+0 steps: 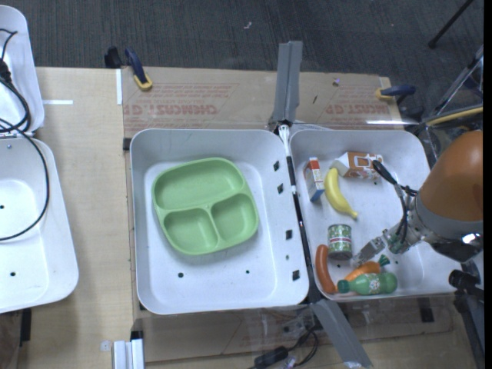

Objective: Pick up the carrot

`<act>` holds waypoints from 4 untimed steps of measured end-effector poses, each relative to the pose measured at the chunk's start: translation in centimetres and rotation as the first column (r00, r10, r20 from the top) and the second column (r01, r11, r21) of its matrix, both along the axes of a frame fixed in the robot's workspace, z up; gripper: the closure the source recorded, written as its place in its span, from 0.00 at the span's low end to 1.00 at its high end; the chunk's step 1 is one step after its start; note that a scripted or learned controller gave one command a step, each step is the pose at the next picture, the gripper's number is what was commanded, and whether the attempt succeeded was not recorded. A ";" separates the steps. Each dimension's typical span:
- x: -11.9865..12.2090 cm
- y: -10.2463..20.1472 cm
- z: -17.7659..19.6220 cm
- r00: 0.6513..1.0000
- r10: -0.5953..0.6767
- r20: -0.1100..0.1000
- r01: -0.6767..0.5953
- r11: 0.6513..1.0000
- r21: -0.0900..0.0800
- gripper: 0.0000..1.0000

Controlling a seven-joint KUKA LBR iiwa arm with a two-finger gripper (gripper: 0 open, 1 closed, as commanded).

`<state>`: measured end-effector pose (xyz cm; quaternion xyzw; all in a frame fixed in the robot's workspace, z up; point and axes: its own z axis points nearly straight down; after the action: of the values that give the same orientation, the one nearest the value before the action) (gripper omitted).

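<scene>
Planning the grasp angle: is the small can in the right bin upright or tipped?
Upright: the can shows its round top, label wrapping below, standing between banana and carrot.

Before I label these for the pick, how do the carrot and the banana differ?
The carrot is orange and short, lying near the right bin's front wall beside a green bottle. The banana is yellow, longer and curved, lying mid-bin. Both rest in the right bin.

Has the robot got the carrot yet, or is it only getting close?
Only close. Done: the grey two-finger gripper has reached into the right white bin, just above the small orange carrot. In hand: nothing; the carrot lies on the bin floor beside the green bottle. Left: grasping and lifting it.
</scene>
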<state>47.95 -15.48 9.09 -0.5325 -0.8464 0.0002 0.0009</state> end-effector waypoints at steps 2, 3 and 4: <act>-0.1 2.1 0.9 1.000 0.004 0.002 -0.004 1.000 0.000 1.00; -0.1 9.1 10.9 0.988 -0.152 0.001 0.152 0.988 -0.002 1.00; -0.1 9.1 10.9 0.988 -0.152 0.001 0.152 0.988 -0.002 0.00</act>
<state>47.81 -6.39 19.99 -0.5954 -0.8035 0.0008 0.0000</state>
